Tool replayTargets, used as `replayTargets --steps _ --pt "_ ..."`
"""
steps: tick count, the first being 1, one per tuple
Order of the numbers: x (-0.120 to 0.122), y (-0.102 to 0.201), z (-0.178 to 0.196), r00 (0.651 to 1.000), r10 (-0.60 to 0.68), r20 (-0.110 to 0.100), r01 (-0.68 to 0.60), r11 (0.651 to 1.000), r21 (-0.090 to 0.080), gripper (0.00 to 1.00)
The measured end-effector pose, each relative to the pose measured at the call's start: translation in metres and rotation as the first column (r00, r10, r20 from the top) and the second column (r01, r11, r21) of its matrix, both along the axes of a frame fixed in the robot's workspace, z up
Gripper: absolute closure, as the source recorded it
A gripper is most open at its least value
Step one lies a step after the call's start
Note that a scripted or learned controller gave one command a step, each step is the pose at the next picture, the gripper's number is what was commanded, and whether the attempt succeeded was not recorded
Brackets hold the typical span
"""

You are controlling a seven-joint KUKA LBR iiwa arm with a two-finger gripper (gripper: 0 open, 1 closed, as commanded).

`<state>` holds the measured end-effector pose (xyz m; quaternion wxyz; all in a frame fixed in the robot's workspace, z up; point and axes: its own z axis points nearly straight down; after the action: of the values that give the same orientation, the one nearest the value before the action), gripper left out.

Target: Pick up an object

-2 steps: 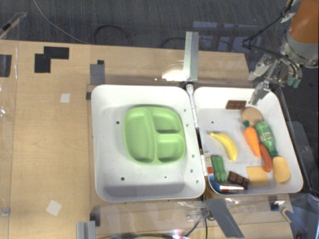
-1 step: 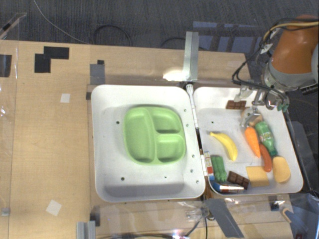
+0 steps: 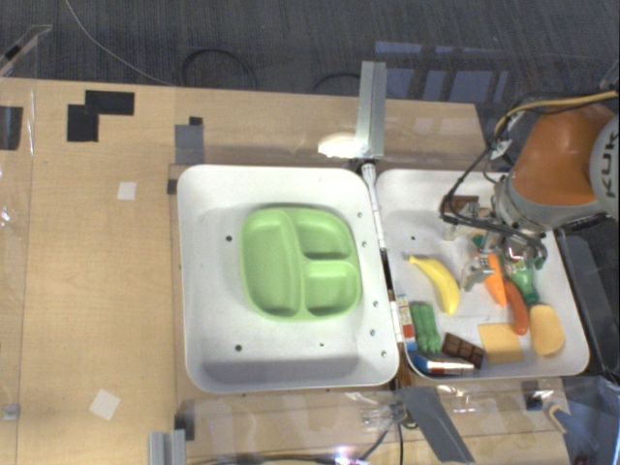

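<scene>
Tool [image 3: 494,260] hangs low over the right bin [image 3: 407,197], under the orange-banded arm [image 3: 557,158] coming in from the right; cannot tell its state, the metal parts blur into the clutter below. Using the banana [image 3: 438,281] as landmark: tool sits just right of it and slightly up, above the carrot [image 3: 497,290]. Carrot lies right of the banana, with a green piece [image 3: 524,281] just beyond it and a red-orange sausage-like item [image 3: 517,313] below-right. Further right and lower, a pale orange rounded item [image 3: 546,329] near the bin's right wall. Yellow cheese-like block [image 3: 499,341] sits below-right of the banana. Chocolate bar [image 3: 463,349] directly below it, green cucumber-like item [image 3: 423,325] just below-left of the banana. Nothing visibly in the tool. Left of the banana, across the divider, the left bin [image 3: 208,356] holds a green divided plate [image 3: 296,263]. Both bins rest on the wooden surface [image 3: 87,289].
</scene>
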<state>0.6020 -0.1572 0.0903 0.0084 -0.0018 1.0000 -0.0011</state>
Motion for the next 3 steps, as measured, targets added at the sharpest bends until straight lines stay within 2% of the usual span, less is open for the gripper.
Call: replayTargets --steps 1,2,3 --pt "0.004 0.001 0.015 1.000 0.005 0.014 -0.005 1.000 -0.002 1.00" --pt "0.041 0.046 0.159 0.987 0.158 0.007 -0.158 0.987 -0.003 1.00" --pt "0.067 -0.039 0.082 0.846 0.533 -0.011 -0.533 0.846 -0.001 1.00"
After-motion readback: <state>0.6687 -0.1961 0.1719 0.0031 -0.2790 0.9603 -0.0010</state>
